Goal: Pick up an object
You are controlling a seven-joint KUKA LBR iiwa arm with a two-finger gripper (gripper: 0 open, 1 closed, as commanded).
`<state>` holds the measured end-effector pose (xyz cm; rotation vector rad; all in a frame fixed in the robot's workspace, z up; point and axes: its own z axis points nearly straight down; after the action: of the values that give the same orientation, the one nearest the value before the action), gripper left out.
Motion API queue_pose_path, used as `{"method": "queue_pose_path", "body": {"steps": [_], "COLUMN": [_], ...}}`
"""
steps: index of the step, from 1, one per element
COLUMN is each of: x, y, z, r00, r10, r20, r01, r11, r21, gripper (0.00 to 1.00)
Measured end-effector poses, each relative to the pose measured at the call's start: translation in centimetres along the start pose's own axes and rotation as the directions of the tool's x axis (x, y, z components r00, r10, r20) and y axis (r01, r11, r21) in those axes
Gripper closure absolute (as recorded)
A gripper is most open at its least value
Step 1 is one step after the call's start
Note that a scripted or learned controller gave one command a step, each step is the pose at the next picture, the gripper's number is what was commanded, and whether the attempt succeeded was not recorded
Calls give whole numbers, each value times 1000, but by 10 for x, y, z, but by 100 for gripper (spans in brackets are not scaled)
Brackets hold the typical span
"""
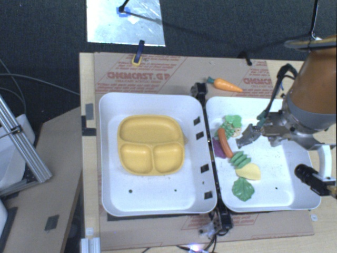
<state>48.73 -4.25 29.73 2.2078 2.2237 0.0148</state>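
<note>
— Watching the feed now, I'm seeing the tool hanging over the right bin, just beside the cluster of toy food. Nothing is sitting between its fingers, but I cannot tell whether they are spread or pressed together.

— What's worrying you?

— The pieces are crowding each other. The orange sausage is lying against something purple, with a green slice, a yellow piece and a green leaf close below, and a pale green lump above. I'm judging that a descent here could be nudging one aside or pinching two at once.

— Anything you're missing?

— The arm is covering the bin's far right side, so I'm not seeing what lies under it. The purple thing is mostly hidden. A carrot is resting outside on the table, and the left bin is holding a yellow divided tray.
</note>
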Motion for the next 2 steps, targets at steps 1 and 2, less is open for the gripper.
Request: {"method": "queue_pose_path", "body": {"steps": [1, 2], "x": [55, -58], "y": [-1, -7], "z": [69, 188], "r00": [1000, 1000], "r10": [-2, 18], "r20": [-1, 6], "r01": [2, -18], "r11": [1000, 1000], "r21": [17, 22], "gripper": [0, 0]}}
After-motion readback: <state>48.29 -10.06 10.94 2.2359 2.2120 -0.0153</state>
